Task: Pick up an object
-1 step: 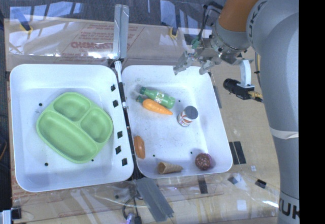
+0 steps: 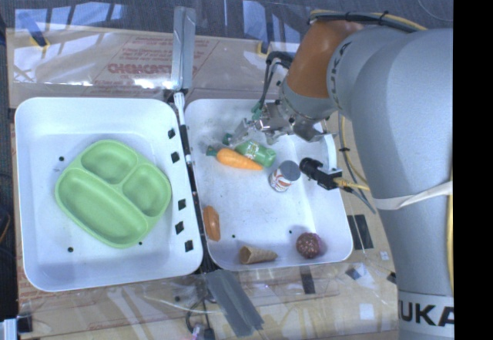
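Green plastic bottle [image 2: 255, 150] lies under my gripper [image 2: 258, 124] at bin's twelve o'clock; approach step; jaw state indiscernible; next: descend, close.

Arm [image 2: 385, 138] hides the right bin's [image 2: 254, 215] far-right corner and part of its right wall, and runs out of frame at right and bottom; "KUKA" lettering cut off at bottom edge. Gripper [image 2: 258, 124] small and cluttered w/ cables, fingertips can't be made out. Green object [image 2: 254, 150] just below gripper: partly covered by it, shape unclear. Small can [image 2: 283, 176] below-right of gripper: label too small to read. Round dark item [image 2: 309, 245] well below: too small to identify.
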